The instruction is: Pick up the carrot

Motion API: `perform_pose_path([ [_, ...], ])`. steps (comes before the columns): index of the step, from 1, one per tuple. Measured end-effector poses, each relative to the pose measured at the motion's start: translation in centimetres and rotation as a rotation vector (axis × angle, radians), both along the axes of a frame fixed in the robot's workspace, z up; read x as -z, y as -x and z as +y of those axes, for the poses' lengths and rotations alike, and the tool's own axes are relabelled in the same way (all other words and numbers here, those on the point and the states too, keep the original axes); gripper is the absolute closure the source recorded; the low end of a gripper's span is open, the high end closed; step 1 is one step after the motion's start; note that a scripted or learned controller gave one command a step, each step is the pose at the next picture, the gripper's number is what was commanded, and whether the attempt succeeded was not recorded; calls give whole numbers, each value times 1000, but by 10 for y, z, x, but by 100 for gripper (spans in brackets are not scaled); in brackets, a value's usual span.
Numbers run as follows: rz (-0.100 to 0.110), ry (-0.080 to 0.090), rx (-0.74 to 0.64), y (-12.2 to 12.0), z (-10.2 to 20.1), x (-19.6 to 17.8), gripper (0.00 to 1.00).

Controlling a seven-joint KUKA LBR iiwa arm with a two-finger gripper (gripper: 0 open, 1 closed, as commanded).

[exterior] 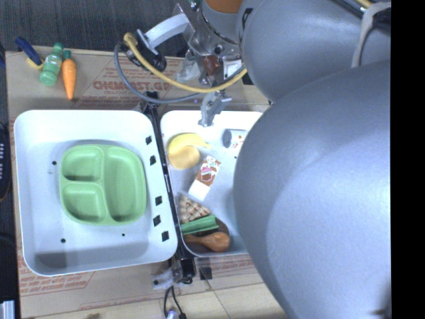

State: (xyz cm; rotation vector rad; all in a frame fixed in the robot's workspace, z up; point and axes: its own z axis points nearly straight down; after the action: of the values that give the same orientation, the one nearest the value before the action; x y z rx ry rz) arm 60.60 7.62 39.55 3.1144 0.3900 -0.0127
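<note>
The carrot (pixel 68 76) is orange with a green top. It lies on the cardboard bench surface at the far left, behind the left bin (pixel 26 178) and outside both bins. My gripper (pixel 208 113) hangs over the far edge of the right bin (pixel 174 121), well to the right of the carrot. Nothing shows in its grasp. The bulky grey arm hides most of the right bin.
A green bottle (pixel 50 68) and a blue item (pixel 28 50) lie just left of the carrot. A green divided plate (pixel 103 183) sits in the left bin. The right bin holds a yellow fruit (pixel 184 151), a small carton (pixel 206 177), a waffle (pixel 191 210) and a drumstick (pixel 212 240).
</note>
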Motion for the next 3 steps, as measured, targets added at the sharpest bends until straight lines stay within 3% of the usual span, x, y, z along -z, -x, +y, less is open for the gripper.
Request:
perform_pose_path([
  [1,0,0,0,0,0,0,0],
  [2,10,1,34,13,35,104,0],
  [3,21,-8,-56,113,54,260,0],
])
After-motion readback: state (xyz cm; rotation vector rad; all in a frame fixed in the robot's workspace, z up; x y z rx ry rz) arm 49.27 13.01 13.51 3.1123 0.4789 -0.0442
